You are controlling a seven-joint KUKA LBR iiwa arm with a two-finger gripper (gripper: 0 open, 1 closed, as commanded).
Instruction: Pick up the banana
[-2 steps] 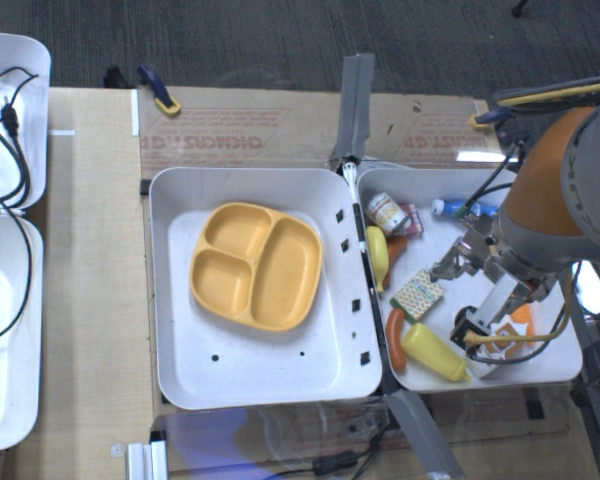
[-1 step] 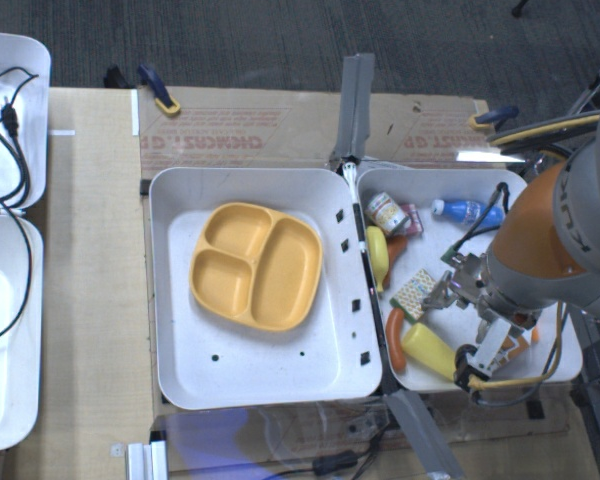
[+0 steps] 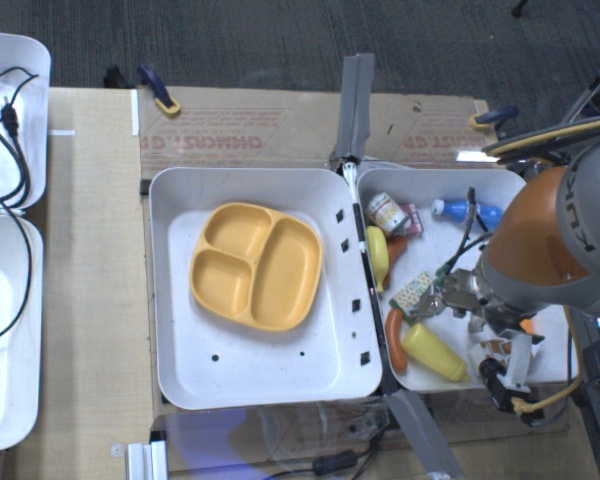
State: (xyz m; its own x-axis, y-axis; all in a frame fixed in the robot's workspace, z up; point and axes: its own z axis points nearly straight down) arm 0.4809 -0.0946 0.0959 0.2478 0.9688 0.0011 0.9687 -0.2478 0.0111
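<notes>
The yellow curved banana (image 3: pixel 378 256) lies along the right white bin's (image 3: pixel 500 180) left wall; the gripper (image 3: pixel 442 293) hovers just right of it.

A bulky grey robot arm (image 3: pixel 590 218) with rounded, smooth housing carries a broad glossy orange band (image 3: pixel 530 233) above the wrist. Part of dark raised lettering shows on the grey shell. Below the band sits a grey wrist section (image 3: pixel 540 288), then metallic hardware, with thin black and yellowish cables (image 3: pixel 540 400) looping nearby.
</notes>
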